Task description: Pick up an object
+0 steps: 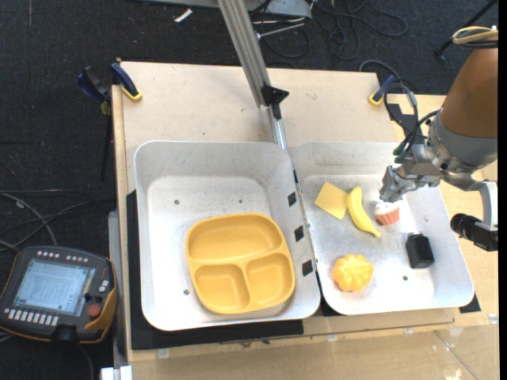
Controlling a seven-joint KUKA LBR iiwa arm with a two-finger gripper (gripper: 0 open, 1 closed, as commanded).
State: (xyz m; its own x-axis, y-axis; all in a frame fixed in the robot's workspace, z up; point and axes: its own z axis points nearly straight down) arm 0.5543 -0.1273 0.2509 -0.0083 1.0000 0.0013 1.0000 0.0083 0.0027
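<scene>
Closely flanking pincer (392, 194): banana (362, 210), cupcake (386, 212), black block (419, 250).

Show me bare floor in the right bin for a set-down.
Right bin: bare along its far wall behind the cheese wedge, and the near-right corner past the black block. Crowded mid-bin: banana, cupcake, claw, orange pumpkin.

- Yellow is being shown by the divided tray (238, 271), banana (362, 211) and wedge (332, 200).
- Orange is being shown by the pumpkin (352, 272).
- Black is being shown by the block (419, 250).
</scene>
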